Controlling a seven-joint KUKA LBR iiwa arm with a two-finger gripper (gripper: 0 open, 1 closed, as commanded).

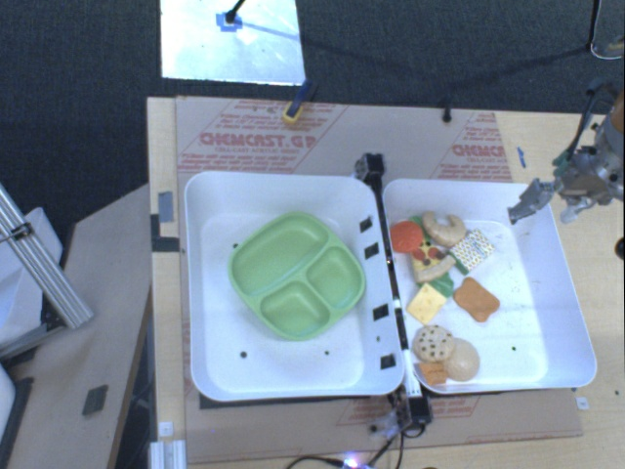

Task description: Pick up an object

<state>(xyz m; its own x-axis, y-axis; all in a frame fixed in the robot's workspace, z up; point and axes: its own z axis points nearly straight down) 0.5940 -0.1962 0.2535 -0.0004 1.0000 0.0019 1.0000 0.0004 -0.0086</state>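
Several toy food pieces lie clustered in the left half of the right bin: a red tomato, a tan pretzel, a patterned cracker, a yellow cheese square, an orange toast piece, a chocolate-chip cookie and a pale bun. My gripper hangs over the far right corner of that bin, to the right of the pile and apart from it. It is open, with nothing between its fingers.
A green divided plate rests in the left bin. A black-clipped divider joins the two bins. A metal plate lies on the dark floor beyond the bench, and an aluminium frame stands at the left.
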